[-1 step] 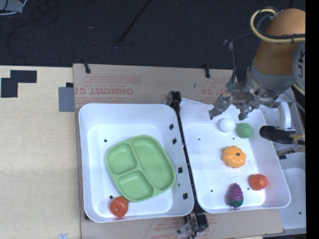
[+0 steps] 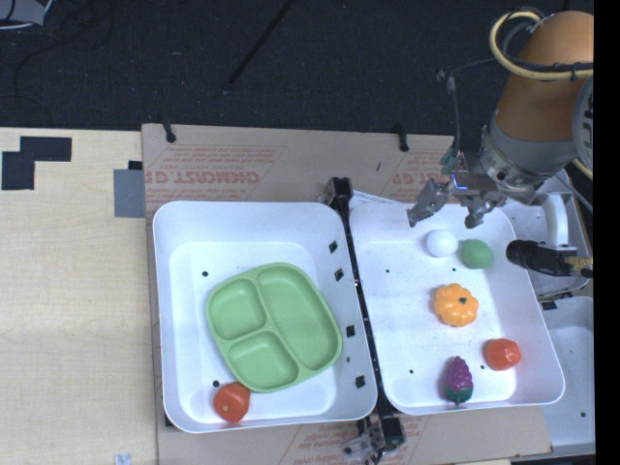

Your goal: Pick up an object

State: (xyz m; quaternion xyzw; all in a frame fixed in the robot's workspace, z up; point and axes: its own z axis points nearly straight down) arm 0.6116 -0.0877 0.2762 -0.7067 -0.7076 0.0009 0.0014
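Over the right bin (image 2: 528, 298), the gripper (image 2: 449, 209) hangs spread wide (nothing between its fingers) above a white ball (image 2: 441, 243).

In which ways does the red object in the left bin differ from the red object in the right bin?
The red object in the left bin lies at the bin's near edge beside the green divided plate; the red object in the right bin lies near the purple object. The left one looks slightly larger and rounder. Both are small and red-orange.
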